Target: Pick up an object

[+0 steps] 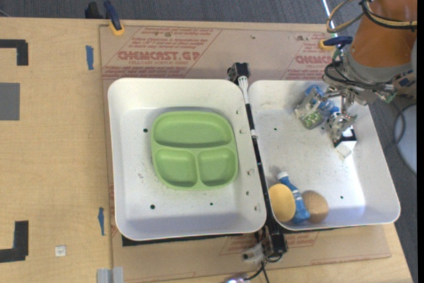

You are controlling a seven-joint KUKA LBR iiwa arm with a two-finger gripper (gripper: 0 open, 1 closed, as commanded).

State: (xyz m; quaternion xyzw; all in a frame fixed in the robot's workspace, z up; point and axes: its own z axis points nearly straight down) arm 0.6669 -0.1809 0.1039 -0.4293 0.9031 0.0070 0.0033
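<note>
**Arm low over the right bin, objects scattered at two spots**

A crumpled packet of blue, clear and green wrap lies in the right bin toward its twelve o'clock edge; it is bunched up, with its longer side running roughly from ten o'clock to four o'clock. Just beside it, at its three o'clock, the gripper hangs over the bin floor, and whether it is released or clenched cannot be told from this angle. Nothing can be seen between its fingers. A small white piece lies just under it at six o'clock.

At the bin's seven o'clock corner three things sit touching in a row: a yellow rounded object, a blue bottle whose white cap points to eleven o'clock, and a tan rounded object.

The arm's orange band shows at the view's two o'clock.

The left bin, at nine o'clock of the right one, holds a green divided plate, its single long compartment toward twelve o'clock and two smaller ones toward six.
</note>
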